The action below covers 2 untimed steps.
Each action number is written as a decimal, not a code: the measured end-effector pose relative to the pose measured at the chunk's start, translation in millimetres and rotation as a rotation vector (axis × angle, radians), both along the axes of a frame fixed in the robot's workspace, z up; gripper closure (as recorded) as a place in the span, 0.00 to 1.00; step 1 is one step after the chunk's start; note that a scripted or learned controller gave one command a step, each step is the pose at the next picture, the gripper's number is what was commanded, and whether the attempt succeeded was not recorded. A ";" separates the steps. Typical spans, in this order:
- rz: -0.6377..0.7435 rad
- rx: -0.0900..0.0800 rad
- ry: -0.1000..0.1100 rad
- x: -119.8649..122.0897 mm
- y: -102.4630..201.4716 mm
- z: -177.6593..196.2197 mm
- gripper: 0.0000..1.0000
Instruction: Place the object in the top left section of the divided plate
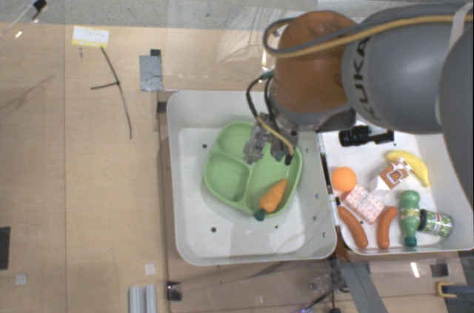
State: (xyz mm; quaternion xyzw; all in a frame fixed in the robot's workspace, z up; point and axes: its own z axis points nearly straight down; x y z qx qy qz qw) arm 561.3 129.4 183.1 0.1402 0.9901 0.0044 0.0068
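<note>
So the gripper (268,147) is hanging right over the green divided plate (226,182) in the left bin (185,230), but I honestly can't tell how far its claw is spread or whether it's got anything. The toy carrot (271,198) is lying in the plate's lower right section, apart from the gripper and not in the top left one.

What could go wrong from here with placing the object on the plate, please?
The carrot lies in the plate's lower right section, not the top left, so it may stay misplaced. The gripper hovers low over the plate's upper rim and could knock or tip the plate in its bin.
</note>
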 end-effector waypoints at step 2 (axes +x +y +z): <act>0.475 -0.009 0.005 -30.0 0.9 35.2 1.00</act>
